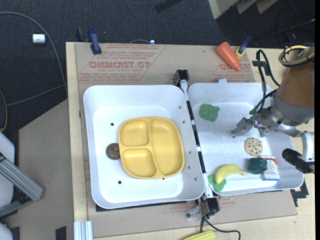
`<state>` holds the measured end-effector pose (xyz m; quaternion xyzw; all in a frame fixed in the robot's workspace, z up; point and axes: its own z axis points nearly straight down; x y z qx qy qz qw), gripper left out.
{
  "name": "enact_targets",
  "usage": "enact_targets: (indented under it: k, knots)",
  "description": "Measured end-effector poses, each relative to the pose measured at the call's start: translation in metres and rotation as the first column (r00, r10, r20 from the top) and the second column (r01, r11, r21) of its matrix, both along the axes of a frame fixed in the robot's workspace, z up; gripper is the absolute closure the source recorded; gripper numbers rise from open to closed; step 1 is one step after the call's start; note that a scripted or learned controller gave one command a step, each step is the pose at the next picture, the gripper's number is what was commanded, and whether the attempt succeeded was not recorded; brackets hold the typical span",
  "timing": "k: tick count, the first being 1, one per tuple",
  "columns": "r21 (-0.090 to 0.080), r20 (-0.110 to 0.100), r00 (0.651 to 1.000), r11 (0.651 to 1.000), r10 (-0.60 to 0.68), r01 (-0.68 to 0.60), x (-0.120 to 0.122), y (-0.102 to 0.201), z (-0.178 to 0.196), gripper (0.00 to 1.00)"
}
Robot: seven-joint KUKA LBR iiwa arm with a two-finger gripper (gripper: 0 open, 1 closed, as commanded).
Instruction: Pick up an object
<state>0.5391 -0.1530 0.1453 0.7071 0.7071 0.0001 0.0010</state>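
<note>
- Where the arm reaches in from the right, the gripper (246, 126) hangs low over the right bin (225, 91); nothing sits between its fingers, and whether the jaws stand wide or narrow I cannot tell.
- Banana (227, 173) near the front wall of the right bin — long axis roughly left-right, curved, one end towards the bins' divider.
- Cookie (253, 145) just below the gripper, apart from it.
- Green lump (209, 112) to the gripper's left.
- Yellow divided plate (150, 147) in the left bin (95, 134) — brown disc (113, 151) at its left edge.
</note>
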Motion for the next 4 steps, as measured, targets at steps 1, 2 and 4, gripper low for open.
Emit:
enact_targets:
  k: [1,2,4]
  knots:
    - [0.001,-0.004,1.000,1.000,-0.001,0.001,-0.017,-0.048,-0.061,0.00]
    - [0.000,0.000,1.000,1.000,-0.001,0.001,-0.016,-0.048,-0.050,1.00]
    - [0.002,-0.003,1.000,1.000,-0.001,0.001,-0.047,-0.052,-0.061,0.00]
